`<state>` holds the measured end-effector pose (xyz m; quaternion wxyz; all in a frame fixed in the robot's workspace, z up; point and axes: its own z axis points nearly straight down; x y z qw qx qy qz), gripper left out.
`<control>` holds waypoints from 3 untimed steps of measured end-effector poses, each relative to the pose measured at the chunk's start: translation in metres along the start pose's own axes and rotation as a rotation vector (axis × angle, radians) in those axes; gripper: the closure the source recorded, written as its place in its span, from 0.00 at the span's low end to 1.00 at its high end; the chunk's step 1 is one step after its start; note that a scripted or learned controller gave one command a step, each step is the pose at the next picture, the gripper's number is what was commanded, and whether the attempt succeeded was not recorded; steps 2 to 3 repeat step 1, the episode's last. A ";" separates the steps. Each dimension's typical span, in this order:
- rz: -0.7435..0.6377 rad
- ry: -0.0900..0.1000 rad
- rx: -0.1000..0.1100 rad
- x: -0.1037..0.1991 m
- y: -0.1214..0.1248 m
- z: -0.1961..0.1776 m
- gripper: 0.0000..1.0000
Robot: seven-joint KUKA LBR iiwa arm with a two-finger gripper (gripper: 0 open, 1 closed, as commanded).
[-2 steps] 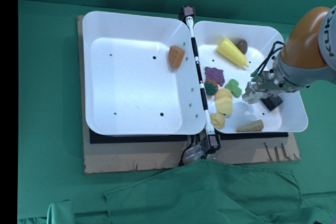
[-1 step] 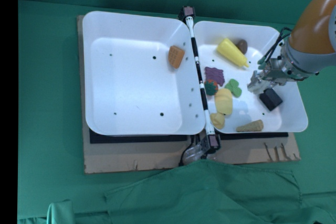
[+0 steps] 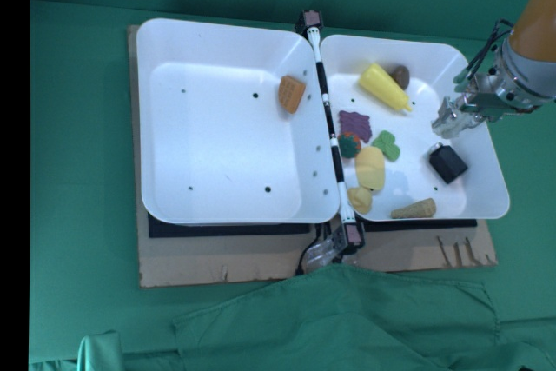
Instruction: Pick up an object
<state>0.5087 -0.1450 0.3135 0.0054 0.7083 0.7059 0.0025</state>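
Hovering over the right part of the right bin (image 3: pixel 482 187), the gripper (image 3: pixel 445 122) hangs at the end of the grey wrist with its orange band, and whether it is released or clenched cannot be told from this slanted view; nothing is seen in its grasp.

Candidates for the pick lie mostly in that bin. Just below the gripper in the frame sits a small black block (image 3: pixel 447 162), alone on bare white floor. Up and left of it lie a yellow corn-like piece (image 3: pixel 385 88) and a brown rounded piece (image 3: pixel 400 76), touching or nearly so. Along the divider at centre frame crowd a purple grape-like bunch (image 3: pixel 354 125), a green leafy piece (image 3: pixel 387 145), a small red-and-green piece (image 3: pixel 348 144) and a yellow pear-like piece (image 3: pixel 370 168), with a tan wedge (image 3: pixel 413 208) at the bottom wall. An orange waffle-like piece (image 3: pixel 292 93) rests by the right wall of the left bin (image 3: pixel 174 48).

Likely trouble: the black block is low and lies skewed, so a descent not turned to match could nudge it away instead of catching it. Going for the crowded cluster risks clamping two toys or wedging between them. The tan wedge lies so near the wall that the gripper might strike the rim.
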 end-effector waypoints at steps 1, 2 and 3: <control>-0.001 0.001 0.001 0.006 0.004 -0.049 1.00; -0.001 0.001 0.001 0.006 0.004 -0.049 1.00; -0.001 0.001 0.001 0.006 0.004 -0.049 1.00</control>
